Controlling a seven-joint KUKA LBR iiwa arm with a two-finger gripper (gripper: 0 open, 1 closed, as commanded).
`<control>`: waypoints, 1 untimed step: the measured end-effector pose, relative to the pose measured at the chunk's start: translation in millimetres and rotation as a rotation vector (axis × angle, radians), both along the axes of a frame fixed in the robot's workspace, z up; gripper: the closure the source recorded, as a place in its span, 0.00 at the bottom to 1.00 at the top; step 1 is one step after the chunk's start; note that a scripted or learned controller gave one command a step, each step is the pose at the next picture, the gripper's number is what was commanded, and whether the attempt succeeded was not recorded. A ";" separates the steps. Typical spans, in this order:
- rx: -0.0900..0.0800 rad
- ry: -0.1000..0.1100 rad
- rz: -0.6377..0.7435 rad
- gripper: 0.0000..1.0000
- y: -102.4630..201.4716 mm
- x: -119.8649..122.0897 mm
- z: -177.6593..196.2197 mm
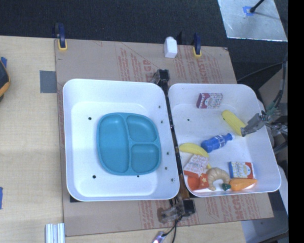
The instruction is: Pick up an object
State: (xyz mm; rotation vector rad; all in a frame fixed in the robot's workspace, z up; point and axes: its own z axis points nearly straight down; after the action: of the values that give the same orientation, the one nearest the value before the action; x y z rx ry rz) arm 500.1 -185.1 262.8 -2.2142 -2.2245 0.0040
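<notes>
You are at the very start of this pick: nothing is lifted yet. The gripper (251,125) sits at the right edge of the right bin (263,151), low over its rim, with its dark tips pointing left and down into the bin. Whether those tips are spread or pressed together you cannot tell from this slanted view, and nothing shows between them.

The closest candidate is the corn cob (233,121), lying just to the left of the gripper, almost at its tips, though you cannot say whether they touch. A little further left and below lies the blue bottle (217,142), and beyond it the banana (192,149). Up and to the left of the gripper, near the far wall of the bin, lies the small pink carton (209,100). Below the gripper, along the near wall, you have a crowded group: the small box with a blue label (241,169), the carrot (242,185), the croissant (217,176) and a red and white packet (195,164), all touching or nearly so.

Well to the left of the gripper, the left bin (78,135) holds the blue divided plate (128,143), far out of immediate reach.

What remains, as you should judge it, is everything: closing on one object, most likely the corn cob, and raising it clear of the bin.
</notes>
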 end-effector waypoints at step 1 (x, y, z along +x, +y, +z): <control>-0.005 -0.007 0.002 0.00 -22.0 72.0 -149.3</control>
State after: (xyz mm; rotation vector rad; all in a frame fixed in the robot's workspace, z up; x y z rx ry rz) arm 572.1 -207.1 113.6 -2.2184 -2.2321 0.0020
